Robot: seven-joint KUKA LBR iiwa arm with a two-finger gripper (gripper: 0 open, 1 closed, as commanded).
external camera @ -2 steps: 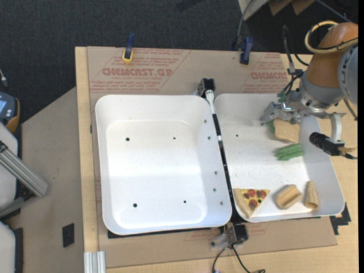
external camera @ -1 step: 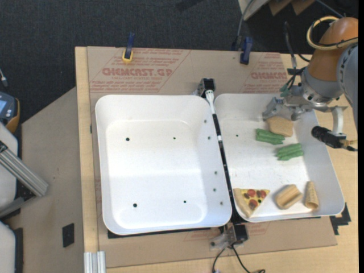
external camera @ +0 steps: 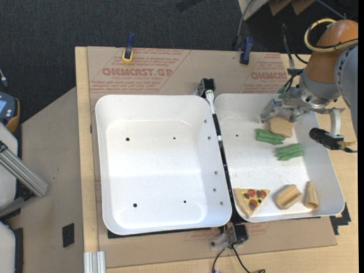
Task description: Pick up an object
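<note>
Tan bread-like block [external camera: 281,127] sits in the right bin [external camera: 318,175] near its far edge, directly under the gripper [external camera: 282,110]; it looks like a small beige wedge with flat faces, partly covered by the fingertips. Gripper fingers are spread, one tip on each side above the block, nothing clamped between them. Brown board [external camera: 170,67] under both bins reads "CHEMCAST GP" in red print along the far edge, repeated partly at the far right; finer lines below it are too small to read. Other items in the right bin: two green pods, one [external camera: 269,136] just beside the tan block and one [external camera: 290,151] nearer the right edge; pizza slice [external camera: 250,199] at the near left corner, with red dots on yellow; a bread roll [external camera: 287,195] and a cone-shaped piece [external camera: 311,194] along the near edge. Left bin [external camera: 114,152] is white with small dark dots. Blue clamp [external camera: 245,49] and yellow-blue clamp [external camera: 128,49] grip the board's far edge. Arm's orange band [external camera: 335,36] shows at the far right.
</note>
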